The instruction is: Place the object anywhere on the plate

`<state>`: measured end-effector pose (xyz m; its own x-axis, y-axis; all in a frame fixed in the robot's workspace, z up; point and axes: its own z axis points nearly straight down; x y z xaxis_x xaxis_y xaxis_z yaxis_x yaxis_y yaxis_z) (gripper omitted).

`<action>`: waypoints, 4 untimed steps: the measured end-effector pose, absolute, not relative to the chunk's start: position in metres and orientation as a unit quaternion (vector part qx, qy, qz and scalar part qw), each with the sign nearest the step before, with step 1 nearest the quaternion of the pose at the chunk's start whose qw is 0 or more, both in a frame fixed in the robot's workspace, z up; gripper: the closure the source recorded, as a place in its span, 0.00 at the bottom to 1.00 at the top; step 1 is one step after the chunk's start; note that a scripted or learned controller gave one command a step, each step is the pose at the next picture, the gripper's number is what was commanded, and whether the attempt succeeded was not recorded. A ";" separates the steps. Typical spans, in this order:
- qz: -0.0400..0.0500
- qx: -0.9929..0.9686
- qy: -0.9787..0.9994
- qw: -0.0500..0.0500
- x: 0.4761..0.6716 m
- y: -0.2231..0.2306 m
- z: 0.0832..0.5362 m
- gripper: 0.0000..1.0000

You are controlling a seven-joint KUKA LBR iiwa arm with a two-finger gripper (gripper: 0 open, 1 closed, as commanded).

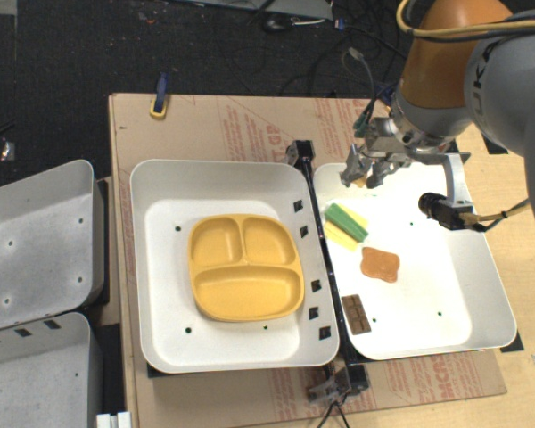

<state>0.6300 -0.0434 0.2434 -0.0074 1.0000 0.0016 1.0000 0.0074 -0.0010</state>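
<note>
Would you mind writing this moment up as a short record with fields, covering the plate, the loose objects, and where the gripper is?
plate: yellow divided plate, in the left bin, nothing on it
sponge: green and yellow sponge, in the right bin, near its left wall
orange object: flat orange piece, right bin, just below-right of the sponge, apart from it
brown object: small dark brown bar, right bin, by its left wall near the front
gripper: gripper over the right bin's far left corner, above the sponge, nothing seen between its fingers
task state: not yet done
</note>
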 end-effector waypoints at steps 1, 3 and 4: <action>0.001 -0.705 -0.709 0.001 0.615 0.003 0.233 1.00; 0.000 -0.704 -0.710 0.001 0.567 0.103 0.248 1.00; 0.001 -0.704 -0.710 0.001 0.544 0.161 0.236 1.00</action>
<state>0.5437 0.1612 0.2361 -0.0078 1.0000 0.0006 1.0000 0.0078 -0.0034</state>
